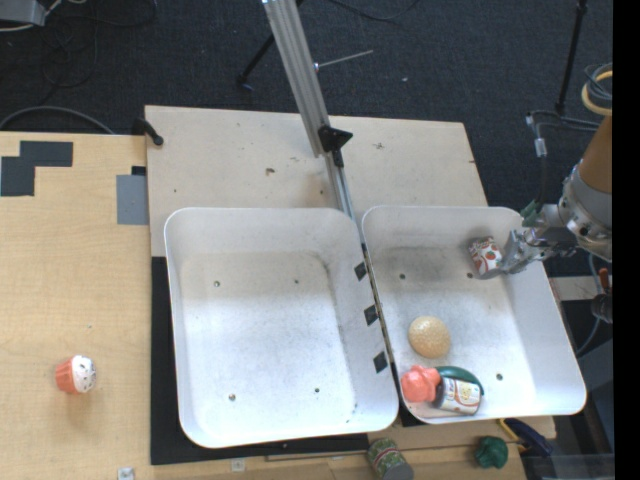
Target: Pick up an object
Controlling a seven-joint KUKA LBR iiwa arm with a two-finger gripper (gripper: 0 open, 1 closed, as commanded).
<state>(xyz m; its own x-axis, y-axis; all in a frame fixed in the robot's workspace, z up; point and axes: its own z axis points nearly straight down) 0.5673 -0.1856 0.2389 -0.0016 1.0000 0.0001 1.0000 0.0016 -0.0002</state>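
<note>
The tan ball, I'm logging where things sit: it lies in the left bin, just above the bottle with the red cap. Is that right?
Not quite. The camera view shows the tan ball in the right bin, not the left. It does lie just above the bottle with the red cap.

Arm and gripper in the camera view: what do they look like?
The arm enters from the right edge: a grey metallic wrist section below an orange-tan band. The gripper is small, grey and silvery, with dark details. Thin cables run by the arm along the right edge. No markings can be made out.
</note>
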